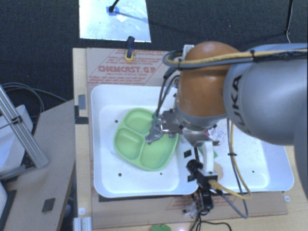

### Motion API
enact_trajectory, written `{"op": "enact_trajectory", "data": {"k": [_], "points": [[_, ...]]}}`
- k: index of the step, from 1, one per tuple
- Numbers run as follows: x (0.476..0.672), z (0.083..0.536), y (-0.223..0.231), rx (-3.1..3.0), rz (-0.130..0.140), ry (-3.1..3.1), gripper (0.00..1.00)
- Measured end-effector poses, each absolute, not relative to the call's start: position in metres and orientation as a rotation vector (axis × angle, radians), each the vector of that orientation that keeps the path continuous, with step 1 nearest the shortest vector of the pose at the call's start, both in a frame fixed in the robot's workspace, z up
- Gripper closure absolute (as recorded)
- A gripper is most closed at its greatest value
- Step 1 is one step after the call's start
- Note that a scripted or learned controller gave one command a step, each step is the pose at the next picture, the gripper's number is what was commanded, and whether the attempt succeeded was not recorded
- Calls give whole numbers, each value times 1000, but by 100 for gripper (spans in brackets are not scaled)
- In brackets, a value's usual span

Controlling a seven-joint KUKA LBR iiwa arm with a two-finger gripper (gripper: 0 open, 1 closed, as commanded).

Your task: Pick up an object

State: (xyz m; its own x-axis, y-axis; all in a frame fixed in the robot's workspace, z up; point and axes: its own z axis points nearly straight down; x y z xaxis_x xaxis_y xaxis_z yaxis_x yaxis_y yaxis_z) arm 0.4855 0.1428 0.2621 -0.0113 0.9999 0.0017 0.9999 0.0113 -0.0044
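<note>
A light green divided plate [137, 141] lies tilted in the left white bin [108, 177], near its middle. My gripper [156, 129] hangs low over the plate's right part, at the inner ridge between its compartments. From above I cannot tell whether it touches the plate. The orange band and grey arm [250, 95] cover the space above the right bin.
The right white bin [276, 174] is largely hidden by the arm; a small white and red patterned item [219, 135] peeks out under the wrist. Cables [236, 177] hang over the bins' front edge. A cardboard sheet [125, 69] lies behind the bins.
</note>
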Motion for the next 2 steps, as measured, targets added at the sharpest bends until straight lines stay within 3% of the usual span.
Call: {"op": "enact_trajectory", "data": {"k": [1,2], "points": [[504,367,204,-2212,-21,-2236,0],[491,278,236,-2211,9,-2227,0]]}}
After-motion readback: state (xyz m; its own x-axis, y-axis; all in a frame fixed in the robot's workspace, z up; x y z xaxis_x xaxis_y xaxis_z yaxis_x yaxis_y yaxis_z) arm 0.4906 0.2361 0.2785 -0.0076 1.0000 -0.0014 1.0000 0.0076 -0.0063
